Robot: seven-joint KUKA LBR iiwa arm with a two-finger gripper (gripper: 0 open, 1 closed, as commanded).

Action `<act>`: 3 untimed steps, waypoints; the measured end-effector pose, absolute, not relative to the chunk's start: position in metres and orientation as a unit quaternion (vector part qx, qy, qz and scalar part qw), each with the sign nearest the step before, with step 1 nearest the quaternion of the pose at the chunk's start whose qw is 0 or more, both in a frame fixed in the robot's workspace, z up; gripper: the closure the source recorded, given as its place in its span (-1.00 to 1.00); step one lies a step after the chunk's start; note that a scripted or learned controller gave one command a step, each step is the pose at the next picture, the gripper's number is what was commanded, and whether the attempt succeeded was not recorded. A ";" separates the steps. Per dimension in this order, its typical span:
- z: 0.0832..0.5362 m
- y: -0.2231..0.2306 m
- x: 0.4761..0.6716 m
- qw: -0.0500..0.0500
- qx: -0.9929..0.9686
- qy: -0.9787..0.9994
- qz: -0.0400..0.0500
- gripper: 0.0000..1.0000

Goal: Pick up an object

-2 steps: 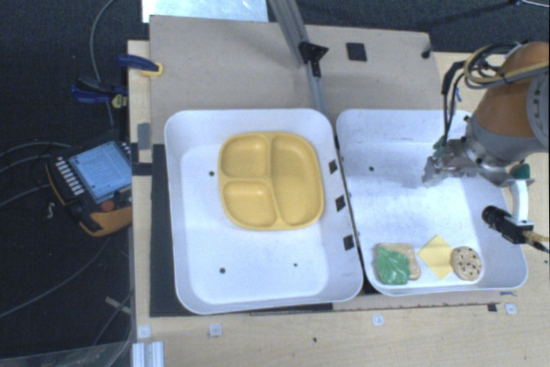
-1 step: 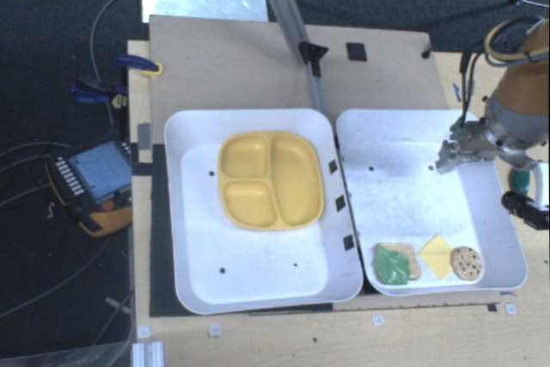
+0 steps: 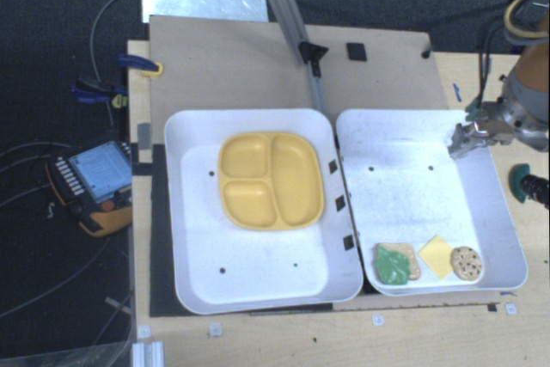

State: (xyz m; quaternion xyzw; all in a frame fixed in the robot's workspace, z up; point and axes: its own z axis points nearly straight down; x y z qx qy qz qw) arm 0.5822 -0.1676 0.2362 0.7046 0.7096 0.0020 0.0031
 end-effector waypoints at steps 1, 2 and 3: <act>0.290 -0.168 0.583 0.003 0.705 0.710 0.002 1.00; 0.272 -0.122 0.567 -0.001 0.704 0.710 0.000 1.00; 0.273 -0.067 0.558 0.000 0.703 0.711 0.001 1.00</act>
